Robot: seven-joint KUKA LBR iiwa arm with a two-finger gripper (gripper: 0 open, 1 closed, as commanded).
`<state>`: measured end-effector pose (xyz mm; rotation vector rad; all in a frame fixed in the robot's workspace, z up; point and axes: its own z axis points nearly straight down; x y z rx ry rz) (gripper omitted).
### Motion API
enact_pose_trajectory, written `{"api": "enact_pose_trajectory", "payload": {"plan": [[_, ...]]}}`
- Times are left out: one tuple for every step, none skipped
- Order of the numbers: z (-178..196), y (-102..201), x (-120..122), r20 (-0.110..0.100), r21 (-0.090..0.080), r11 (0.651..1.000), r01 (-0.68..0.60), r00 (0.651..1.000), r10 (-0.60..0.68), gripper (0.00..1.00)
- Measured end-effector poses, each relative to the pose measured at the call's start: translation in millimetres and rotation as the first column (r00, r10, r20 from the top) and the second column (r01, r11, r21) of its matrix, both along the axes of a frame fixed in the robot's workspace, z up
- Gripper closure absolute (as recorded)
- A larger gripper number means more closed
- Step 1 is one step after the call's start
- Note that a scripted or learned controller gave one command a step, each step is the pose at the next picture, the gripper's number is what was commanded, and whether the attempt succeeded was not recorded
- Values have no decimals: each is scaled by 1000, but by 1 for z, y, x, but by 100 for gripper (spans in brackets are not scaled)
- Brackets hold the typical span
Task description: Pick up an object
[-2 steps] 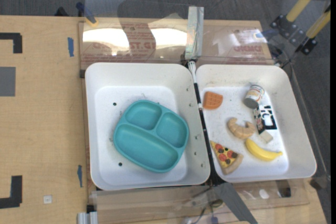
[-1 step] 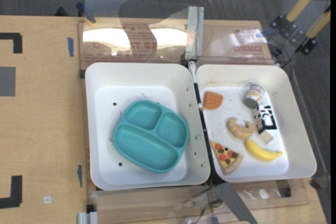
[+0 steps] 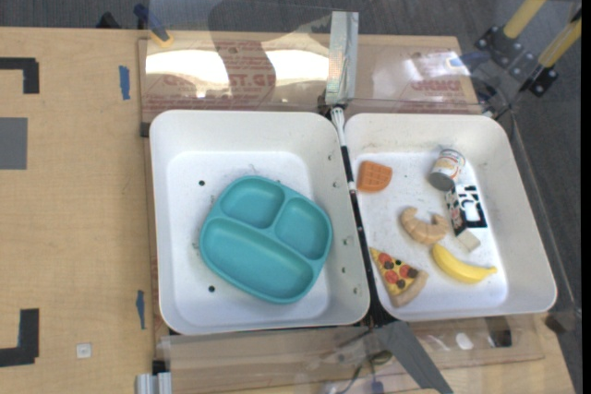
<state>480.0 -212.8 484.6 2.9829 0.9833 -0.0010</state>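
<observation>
Because the candidate objects crowd the right bin [image 3: 526, 198], with the croissant [image 3: 423, 226], banana [image 3: 462, 265] and pizza slice [image 3: 399, 276] near one another, a descent could clip two at once or slip off the banana's curve; the jaws' state cannot be told; white lettering on the black item [image 3: 466, 206] and red print on the cardboard [image 3: 231, 80] are illegible.
</observation>
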Motion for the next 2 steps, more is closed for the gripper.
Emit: {"api": "enact_pose_trajectory", "payload": {"plan": [[0,-11,0,0,0,907,421,907,-421,100],[0,-10,0,-1,0,907,421,907,-421,100]]}}
